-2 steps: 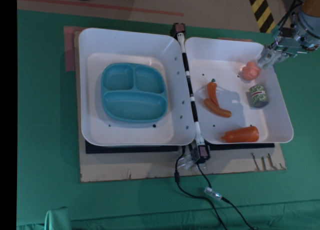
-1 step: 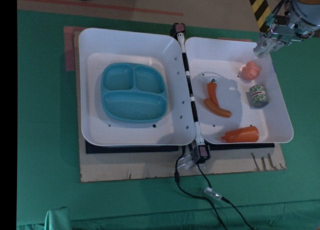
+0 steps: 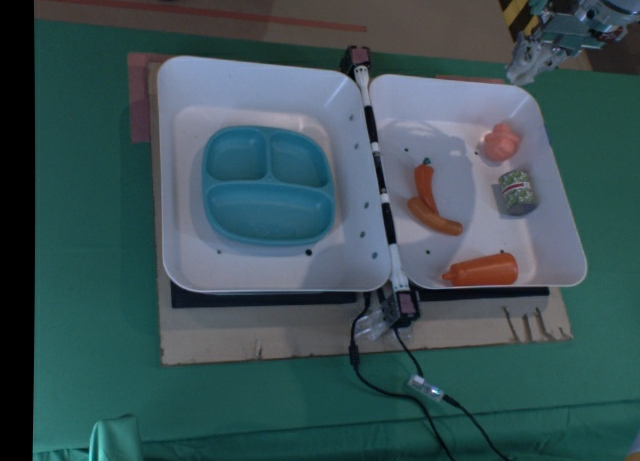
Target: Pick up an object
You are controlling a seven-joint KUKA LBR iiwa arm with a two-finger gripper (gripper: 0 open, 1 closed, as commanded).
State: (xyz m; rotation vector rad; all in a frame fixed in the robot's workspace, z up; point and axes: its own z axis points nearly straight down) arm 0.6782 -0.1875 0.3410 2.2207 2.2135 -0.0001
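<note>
The right bin (image 3: 560, 249) holds several objects: a pink lumpy toy (image 3: 500, 141) at the back right, a small grey-green can (image 3: 518, 191) below it, an orange chili pepper (image 3: 426, 185) with a green stem, a hot dog sausage (image 3: 436, 217) touching the pepper's lower end, and an orange carrot (image 3: 481, 270) near the front wall. My gripper (image 3: 527, 65) hangs above the right bin's far right corner, up and to the right of the pink toy, with nothing visibly between its fingers.
The left bin (image 3: 180, 239) bears a teal divided plate (image 3: 267, 185). A black-and-white rod (image 3: 377, 164) runs along the seam between the bins. Cables (image 3: 420, 389) trail over the green cloth in front. Cardboard lies under both bins.
</note>
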